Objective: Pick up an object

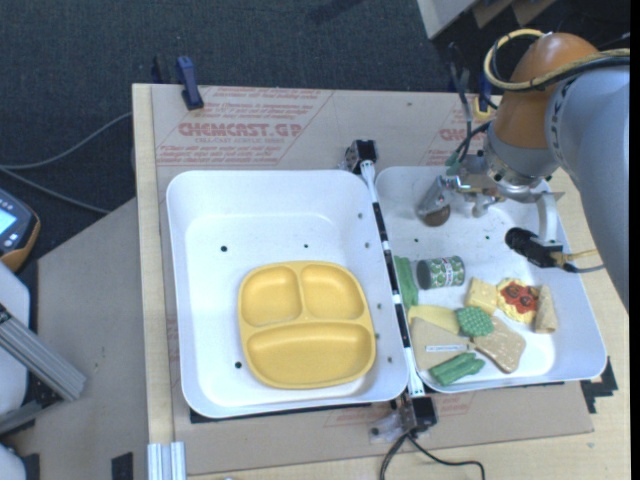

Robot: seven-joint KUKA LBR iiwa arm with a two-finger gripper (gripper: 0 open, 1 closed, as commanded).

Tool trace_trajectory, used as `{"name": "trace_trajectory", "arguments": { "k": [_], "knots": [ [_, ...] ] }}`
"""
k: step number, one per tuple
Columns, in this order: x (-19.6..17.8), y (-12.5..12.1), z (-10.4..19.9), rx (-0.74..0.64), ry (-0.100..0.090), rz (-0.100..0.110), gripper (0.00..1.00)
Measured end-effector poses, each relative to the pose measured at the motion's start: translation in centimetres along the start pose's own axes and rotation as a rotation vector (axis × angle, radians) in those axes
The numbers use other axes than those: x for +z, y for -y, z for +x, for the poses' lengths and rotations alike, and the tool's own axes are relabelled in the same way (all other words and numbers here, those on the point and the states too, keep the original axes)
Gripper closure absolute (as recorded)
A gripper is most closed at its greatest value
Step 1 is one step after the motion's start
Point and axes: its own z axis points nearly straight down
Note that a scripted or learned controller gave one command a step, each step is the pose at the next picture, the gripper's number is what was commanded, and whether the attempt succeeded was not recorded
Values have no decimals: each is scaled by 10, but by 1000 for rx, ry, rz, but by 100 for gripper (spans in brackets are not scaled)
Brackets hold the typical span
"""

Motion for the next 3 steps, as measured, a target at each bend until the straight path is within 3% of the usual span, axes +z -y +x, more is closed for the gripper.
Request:
{"name": "trace_trajectory", "arguments": {
  "k": [1, 2, 3],
  "knots": [
    [11, 89, -12, 10, -1, 11, 0],
    [9, -3, 20, 0, 2, -7, 0],
    [10, -6, 28, 4, 1, -1, 0]
  ]
}}
